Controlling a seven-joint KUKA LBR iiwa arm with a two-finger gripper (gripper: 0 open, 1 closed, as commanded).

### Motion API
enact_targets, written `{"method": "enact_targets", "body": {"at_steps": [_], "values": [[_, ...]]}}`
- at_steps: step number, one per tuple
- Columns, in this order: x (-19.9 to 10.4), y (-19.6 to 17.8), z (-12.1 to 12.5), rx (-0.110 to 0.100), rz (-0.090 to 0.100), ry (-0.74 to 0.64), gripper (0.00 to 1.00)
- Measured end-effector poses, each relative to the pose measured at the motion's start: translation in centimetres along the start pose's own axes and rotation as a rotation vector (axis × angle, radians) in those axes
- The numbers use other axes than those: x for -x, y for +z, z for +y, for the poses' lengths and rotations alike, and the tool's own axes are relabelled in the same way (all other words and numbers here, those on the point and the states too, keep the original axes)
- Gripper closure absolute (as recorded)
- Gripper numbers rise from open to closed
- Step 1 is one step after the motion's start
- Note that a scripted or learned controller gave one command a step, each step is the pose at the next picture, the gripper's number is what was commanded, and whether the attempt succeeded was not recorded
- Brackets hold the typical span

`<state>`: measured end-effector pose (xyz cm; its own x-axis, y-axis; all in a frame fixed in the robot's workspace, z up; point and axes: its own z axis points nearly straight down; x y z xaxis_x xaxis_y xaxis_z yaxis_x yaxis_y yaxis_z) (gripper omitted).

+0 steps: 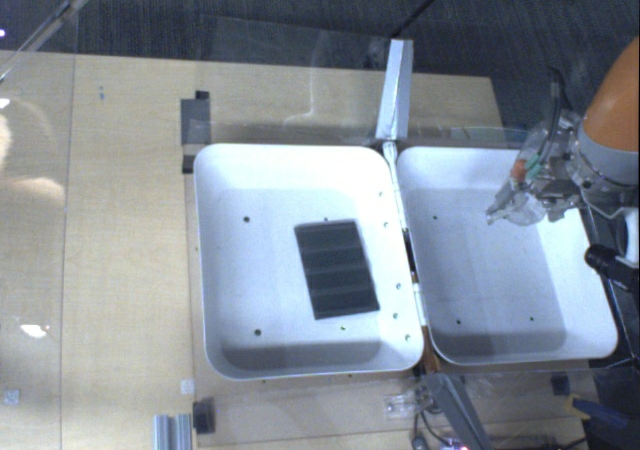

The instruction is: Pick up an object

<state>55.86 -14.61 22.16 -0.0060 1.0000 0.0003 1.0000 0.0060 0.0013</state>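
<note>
Stretching under everything is the pale wooden bench [110,268], the biggest thing around me, with a sheet of clear plastic lying across its left part. On it sit the two shallow white bins side by side, touching along their inner rims. The left bin [225,238] is the broader-looking one from this slant; the right bin [590,328] lies beneath me. A grey metal post [396,88] rises at the far end of the seam between them.

Next in size comes my own arm, grey with its orange band [618,108], entering from the right edge and hanging over the far right corner of the right bin.

Then the dark ribbed rectangular object [336,268], lying flat on the floor of the left bin, roughly at its middle and turned a little askew from the bin's walls. It is well apart from me, with the seam between the bins lying between us.

Smallest of all is my gripper [518,200], low over the upper right part of the right bin's floor. How my fingers stand I cannot tell: they are a pale blur against the white floor, and I see no object between them.
</note>
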Motion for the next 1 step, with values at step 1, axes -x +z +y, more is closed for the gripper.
{"method": "enact_targets", "body": {"at_steps": [1], "values": [[4.38,-5.58,5.52,0.006,-0.002,-0.051,0.0]]}}
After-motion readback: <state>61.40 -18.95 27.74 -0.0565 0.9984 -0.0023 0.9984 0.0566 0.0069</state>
